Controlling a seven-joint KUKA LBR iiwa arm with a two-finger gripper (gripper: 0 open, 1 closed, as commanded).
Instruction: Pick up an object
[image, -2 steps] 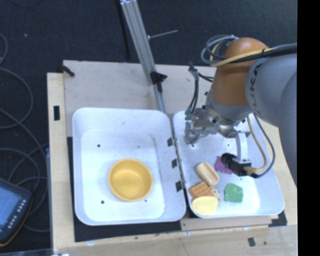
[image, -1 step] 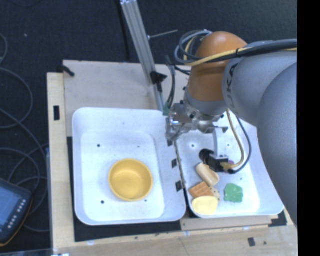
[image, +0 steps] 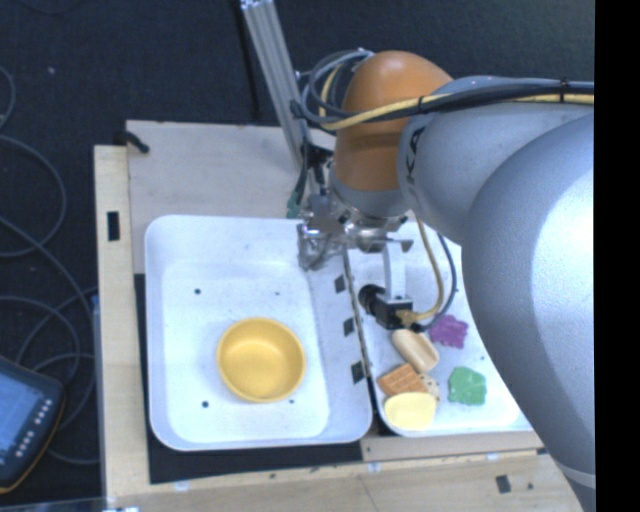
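Note:
A yellow bowl stands upright in the left bin, toward its front middle. My gripper hangs over the far right corner of that bin, well behind and to the right of the bowl, with nothing visibly in it. In the right bin, near its front left, lie a tan cylinder, an orange ridged piece, a pale yellow piece, a purple object and a green object. The arm hides most of the right bin.
The large grey arm with its orange band covers the right side of the view. A metal rail rises behind the bins. The divider between the bins runs just right of the gripper.

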